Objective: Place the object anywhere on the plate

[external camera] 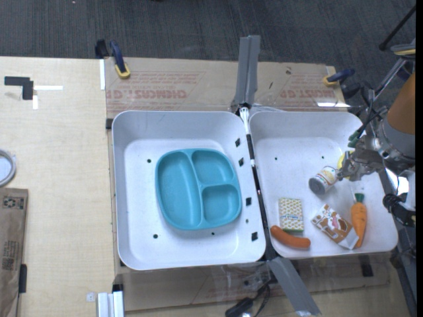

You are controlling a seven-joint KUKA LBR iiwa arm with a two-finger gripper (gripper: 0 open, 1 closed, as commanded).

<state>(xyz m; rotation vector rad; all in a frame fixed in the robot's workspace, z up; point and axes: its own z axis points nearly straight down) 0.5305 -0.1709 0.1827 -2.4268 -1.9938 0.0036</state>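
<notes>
Camera view, looking down at a slant on a pale wood-grain counter (53, 144) carrying two shallow white bins with rounded corners. The left bin (125, 177) holds a smooth turquoise plate (198, 189) moulded into three compartments. The right bin (291, 144) holds a small metal can (322, 179) lying on its side, a carrot toy (359, 220) with a green top, a flat printed snack packet (334, 225), a speckled cracker-like square (291, 214) and an orange sausage shape (290, 238). The end effector (353, 167) sits low at that bin's right side, just beside the can; whether it is clenched or released cannot be told. Brown cardboard (172, 84), held by clamps, lies behind the bins, and dark ribbed carpet (198, 12) lies beyond.
</notes>
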